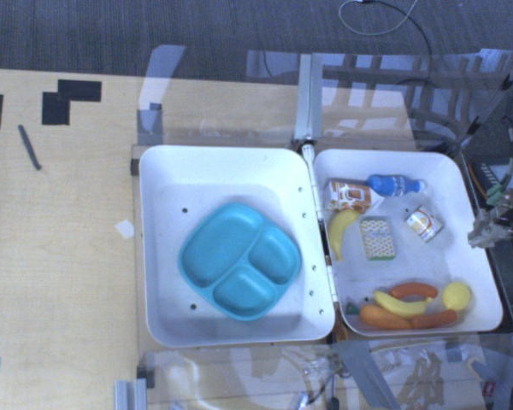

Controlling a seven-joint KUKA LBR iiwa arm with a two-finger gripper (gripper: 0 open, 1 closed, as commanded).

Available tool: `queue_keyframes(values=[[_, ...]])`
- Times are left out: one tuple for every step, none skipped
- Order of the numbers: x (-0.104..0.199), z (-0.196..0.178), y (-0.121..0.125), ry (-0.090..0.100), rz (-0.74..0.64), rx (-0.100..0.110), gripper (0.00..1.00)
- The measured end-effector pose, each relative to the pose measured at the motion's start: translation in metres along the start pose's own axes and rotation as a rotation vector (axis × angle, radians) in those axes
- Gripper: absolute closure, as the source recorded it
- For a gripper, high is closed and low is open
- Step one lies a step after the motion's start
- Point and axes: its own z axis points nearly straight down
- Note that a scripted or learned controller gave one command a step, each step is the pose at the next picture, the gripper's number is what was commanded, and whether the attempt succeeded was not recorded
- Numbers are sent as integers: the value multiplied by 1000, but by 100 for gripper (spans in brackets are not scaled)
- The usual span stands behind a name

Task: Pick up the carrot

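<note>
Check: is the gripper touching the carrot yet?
Apart. The camera view shows the gripper at the right bin's right edge, with bare bin floor between it and the carrot.

From my screen the bench (60, 297) looks like pale wood laminate, smooth and matt. Both bins read as white plastic with a soft sheen: the left bin (162, 229) and the right bin (462, 186). The divided plate (239, 260) in the left bin is smooth blue plastic, faintly glossy. At the near edge of the right bin the carrot (385, 317) looks like smooth orange plastic. The bottle (395, 184) by the far edge is shiny blue plastic.
</note>
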Motion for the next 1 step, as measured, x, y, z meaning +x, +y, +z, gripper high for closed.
queue_keyframes(values=[[34,-3,7,1,-137,2,100]])
